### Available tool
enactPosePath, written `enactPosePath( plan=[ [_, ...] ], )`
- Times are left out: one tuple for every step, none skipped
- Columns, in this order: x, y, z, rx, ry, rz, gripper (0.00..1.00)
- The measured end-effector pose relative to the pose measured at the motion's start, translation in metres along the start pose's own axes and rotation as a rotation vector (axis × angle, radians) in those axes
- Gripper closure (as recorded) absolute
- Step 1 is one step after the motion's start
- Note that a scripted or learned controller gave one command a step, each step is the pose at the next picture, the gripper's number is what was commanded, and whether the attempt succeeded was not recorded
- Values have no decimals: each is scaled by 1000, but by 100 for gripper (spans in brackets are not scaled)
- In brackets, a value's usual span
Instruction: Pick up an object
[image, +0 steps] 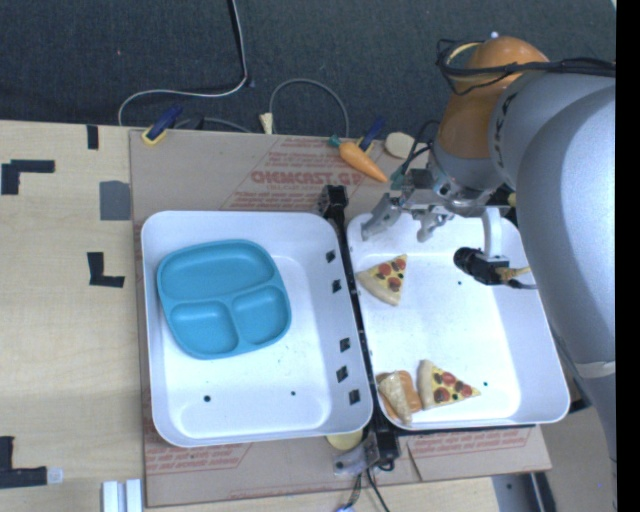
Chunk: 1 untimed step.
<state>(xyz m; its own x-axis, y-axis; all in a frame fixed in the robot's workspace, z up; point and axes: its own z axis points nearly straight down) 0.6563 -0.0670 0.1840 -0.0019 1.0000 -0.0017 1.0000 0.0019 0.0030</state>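
While the gripper (403, 218) hovers open, pizza slice (385, 279) lies just below.

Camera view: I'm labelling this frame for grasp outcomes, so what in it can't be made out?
- Right bin: its far right part is covered by the grey arm.
- Gripper: the fingers look spread with nothing between them, above the far rim.
- Yellowish item: mostly hidden under the bins' near rims.
- Bread piece: too small to identify surely, beside a pizza slice.

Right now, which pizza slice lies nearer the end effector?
The triangular pizza slice by the right bin's divider side, just below the end effector; the other pizza slice lies beside the bread.
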Motion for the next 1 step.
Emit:
enactPosePath(
  plan=[
    [-39,-16,58,10,0,5,0]
  ],
)
